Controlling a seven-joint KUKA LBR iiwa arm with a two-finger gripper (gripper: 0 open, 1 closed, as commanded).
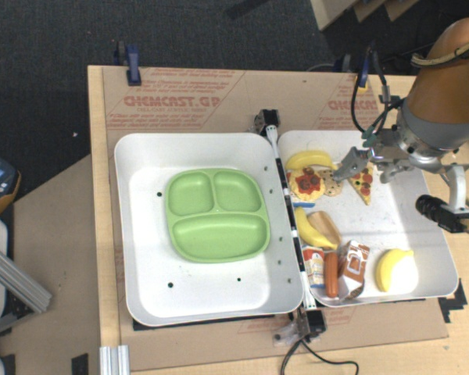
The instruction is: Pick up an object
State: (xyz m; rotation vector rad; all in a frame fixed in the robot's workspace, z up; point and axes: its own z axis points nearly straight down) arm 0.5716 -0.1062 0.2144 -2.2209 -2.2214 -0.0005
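My gripper [368, 169] hangs over the back of the right bin [434, 244], and its fingers [348, 166] are spread open. A triangular pizza slice [364, 187] lies on the bin floor just below the gap between them, and I cannot tell whether they touch it. To the left of the gripper lie a round pizza piece [307, 183] and a banana [308, 160]. Nearer the front sit a second banana [313, 234] under a tan bun [325, 225], a hot dog [331, 272], a brown packet [354, 261] and a yellow lemon [395, 269].
The left bin [141, 209] holds a green divided plate [216, 214]. A black clamp and divider [281, 201] runs between the bins. A black fixture [442, 212] juts in over the right bin's right wall. The grey and orange arm [445, 92] rises at the back right.
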